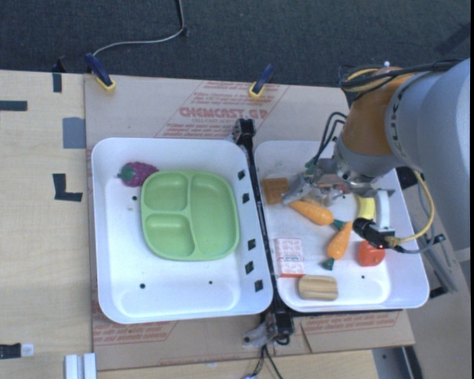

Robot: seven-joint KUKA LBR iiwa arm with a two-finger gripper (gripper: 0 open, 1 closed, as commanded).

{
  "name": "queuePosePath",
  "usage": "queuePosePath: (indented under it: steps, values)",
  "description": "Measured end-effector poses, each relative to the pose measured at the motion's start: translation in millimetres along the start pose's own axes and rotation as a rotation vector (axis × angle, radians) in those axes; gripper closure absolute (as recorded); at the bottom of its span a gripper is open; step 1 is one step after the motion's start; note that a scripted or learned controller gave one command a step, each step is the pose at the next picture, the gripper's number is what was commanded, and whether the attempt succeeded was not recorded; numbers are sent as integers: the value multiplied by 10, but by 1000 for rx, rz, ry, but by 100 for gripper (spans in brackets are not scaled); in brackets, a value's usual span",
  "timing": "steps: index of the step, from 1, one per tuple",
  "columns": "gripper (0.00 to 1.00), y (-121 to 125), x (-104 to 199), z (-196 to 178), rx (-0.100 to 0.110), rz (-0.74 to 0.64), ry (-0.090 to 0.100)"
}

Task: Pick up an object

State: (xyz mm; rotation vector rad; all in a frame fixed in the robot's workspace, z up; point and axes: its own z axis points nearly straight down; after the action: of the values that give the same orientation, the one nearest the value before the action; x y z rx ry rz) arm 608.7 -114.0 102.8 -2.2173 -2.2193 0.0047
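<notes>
Two white bins sit side by side on the desk. The tool (pixel 310 186) hangs low over the right bin (pixel 407 290), just above one toy carrot (pixel 311 212) (whether it is released or clenched, I cannot tell). A second carrot (pixel 339 242), a bread roll (pixel 317 288) and a sachet (pixel 289 257) lie nearby. The left bin (pixel 110 235) holds a green divided plate (pixel 191 215).

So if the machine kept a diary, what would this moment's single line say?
arm: over right bin | tool: low beside carrot | left bin: green plate | pick-up: not yet done
</notes>
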Motion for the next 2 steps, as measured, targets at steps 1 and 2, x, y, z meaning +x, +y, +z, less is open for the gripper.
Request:
queuePosePath:
  steps: [1, 2]
  values:
    - [0, -101, 98, 164, -8, 1, -4]
    - [100, -98, 94, 66, -9, 1, -4]
